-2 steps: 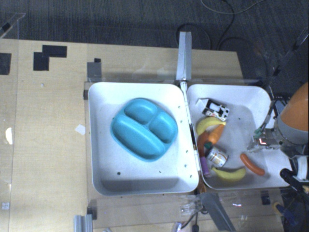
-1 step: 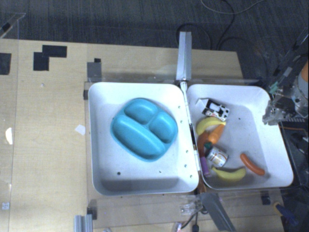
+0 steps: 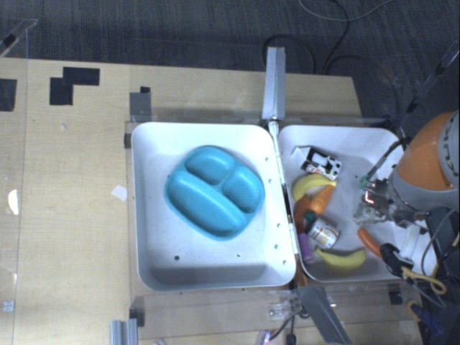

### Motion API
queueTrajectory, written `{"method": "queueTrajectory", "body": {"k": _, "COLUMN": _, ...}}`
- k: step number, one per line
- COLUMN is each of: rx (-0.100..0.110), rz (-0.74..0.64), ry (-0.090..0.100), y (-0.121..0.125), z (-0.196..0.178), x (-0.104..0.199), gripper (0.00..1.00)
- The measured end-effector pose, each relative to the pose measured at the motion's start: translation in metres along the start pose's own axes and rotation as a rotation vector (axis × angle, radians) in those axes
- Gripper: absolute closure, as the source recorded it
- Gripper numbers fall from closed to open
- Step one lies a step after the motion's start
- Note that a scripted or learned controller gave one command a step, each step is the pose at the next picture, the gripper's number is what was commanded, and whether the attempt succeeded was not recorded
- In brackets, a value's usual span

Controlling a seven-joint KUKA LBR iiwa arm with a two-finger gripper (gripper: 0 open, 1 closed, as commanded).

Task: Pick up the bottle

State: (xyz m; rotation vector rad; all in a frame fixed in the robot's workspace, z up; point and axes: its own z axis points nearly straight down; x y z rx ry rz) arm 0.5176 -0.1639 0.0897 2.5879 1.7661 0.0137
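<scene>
Bottle (image 3: 316, 202) lying tilted, cap toward banana (image 3: 342, 258).

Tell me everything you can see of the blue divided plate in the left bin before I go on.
The blue divided plate is a rounded, smooth, plastic-looking dish in light blue, with raised ridges splitting it into three compartments: two smaller ones toward the upper right and one long one along the lower left. It lies flat and right side up, turned at a slant, near the middle of the left bin. Nothing shows in its compartments, and it touches only the bin floor, apart from the walls.
</scene>
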Motion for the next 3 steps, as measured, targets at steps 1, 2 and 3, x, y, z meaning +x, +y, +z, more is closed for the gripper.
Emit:
{"method": "queueTrajectory", "body": {"k": 1, "rx": 0.009, "rz": -0.371, "ry": 0.0, "y": -0.029, "z": -0.021, "x": -0.007, "gripper": 1.0}}
{"method": "queueTrajectory", "body": {"k": 2, "rx": 0.005, "rz": -0.365, "ry": -0.001, "y": 0.064, "z": -0.114, "x": 0.016, "gripper": 1.0}}
{"method": "queueTrajectory", "body": {"k": 3, "rx": 0.005, "rz": -0.555, "ry": 0.0, "y": 0.102, "z": -0.002, "x": 0.002, "gripper": 1.0}}
